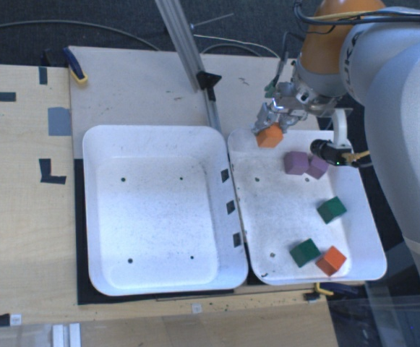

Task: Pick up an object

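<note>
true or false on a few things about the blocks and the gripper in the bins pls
1. An orange block sits right under the gripper, at the far end of the right bin. True.
2. Two purple blocks lie in the left bin. False: they lie in the right bin, touching each other.
3. Three green blocks are in view. False: two, one mid-bin and one nearer the front.
4. A second orange block touches the nearer green block. True.
</note>
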You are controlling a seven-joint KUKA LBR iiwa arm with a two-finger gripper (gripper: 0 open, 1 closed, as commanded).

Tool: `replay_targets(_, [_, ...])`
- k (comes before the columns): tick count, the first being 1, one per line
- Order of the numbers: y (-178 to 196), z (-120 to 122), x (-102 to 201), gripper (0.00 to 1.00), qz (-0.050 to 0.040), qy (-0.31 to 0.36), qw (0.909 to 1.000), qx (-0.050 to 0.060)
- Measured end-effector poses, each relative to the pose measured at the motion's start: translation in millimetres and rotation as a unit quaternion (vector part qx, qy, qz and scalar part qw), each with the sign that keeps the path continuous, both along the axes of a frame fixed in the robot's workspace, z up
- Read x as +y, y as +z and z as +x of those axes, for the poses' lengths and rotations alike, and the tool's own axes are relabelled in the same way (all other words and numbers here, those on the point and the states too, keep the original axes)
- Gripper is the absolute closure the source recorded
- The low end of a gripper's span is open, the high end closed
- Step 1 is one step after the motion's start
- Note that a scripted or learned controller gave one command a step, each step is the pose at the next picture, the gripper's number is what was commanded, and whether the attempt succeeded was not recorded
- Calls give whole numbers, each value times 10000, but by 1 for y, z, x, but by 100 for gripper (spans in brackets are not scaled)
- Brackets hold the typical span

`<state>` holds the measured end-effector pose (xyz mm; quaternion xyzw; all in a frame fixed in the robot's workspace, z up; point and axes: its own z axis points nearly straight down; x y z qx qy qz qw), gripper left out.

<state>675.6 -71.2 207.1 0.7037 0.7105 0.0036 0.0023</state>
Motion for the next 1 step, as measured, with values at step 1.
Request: replay_targets(1, [-16,5,83,100,1,-3,10000,55])
